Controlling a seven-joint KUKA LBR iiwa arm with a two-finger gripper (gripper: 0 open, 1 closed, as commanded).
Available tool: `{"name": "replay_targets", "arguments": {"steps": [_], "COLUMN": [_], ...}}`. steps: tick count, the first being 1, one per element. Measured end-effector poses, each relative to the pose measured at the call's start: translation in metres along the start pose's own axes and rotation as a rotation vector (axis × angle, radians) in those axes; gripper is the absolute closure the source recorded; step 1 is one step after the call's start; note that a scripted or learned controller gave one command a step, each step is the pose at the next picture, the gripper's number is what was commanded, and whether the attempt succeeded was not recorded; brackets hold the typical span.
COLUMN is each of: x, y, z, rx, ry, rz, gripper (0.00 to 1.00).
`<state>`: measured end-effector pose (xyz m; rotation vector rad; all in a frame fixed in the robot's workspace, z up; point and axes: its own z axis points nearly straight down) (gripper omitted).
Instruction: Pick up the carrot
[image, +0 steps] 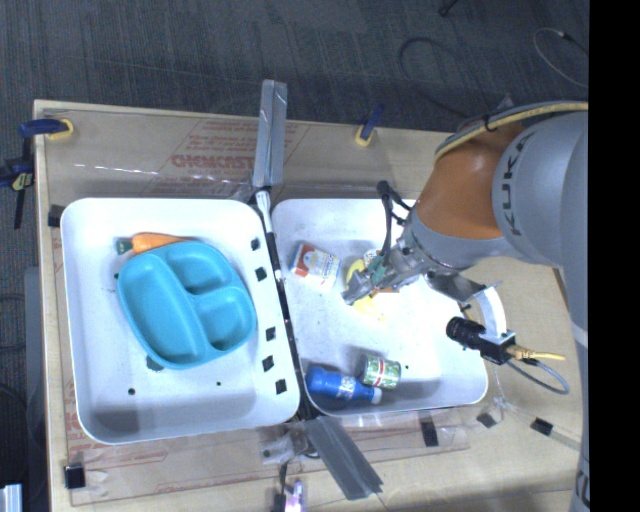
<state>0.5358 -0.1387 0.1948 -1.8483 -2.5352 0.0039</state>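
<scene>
Gripper (362, 288) angled low over right white bin (440, 385), finger state unclear; slender orange carrot (160, 241) wedged between blue divided plate (187, 304) and left bin's (100, 400) far wall.

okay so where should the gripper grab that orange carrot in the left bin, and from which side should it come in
Grip the orange carrot across its exposed middle, coming down from above on its far side. It lies flat along the left white bin floor, and the blue divided plastic tray appears to overlap its near edge, so only the top and far side look reachable. The gripper is over the right bin.
</scene>
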Motion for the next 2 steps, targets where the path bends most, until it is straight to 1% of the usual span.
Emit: {"name": "replay_targets", "arguments": {"steps": [1,2], "x": [0.0,-0.04], "y": [0.0,0.085], "z": [0.0,-0.015], "rx": [0.0,-0.006], "ry": [0.0,-0.005], "rz": [0.0,-0.281], "gripper": [0.0,0.0]}}
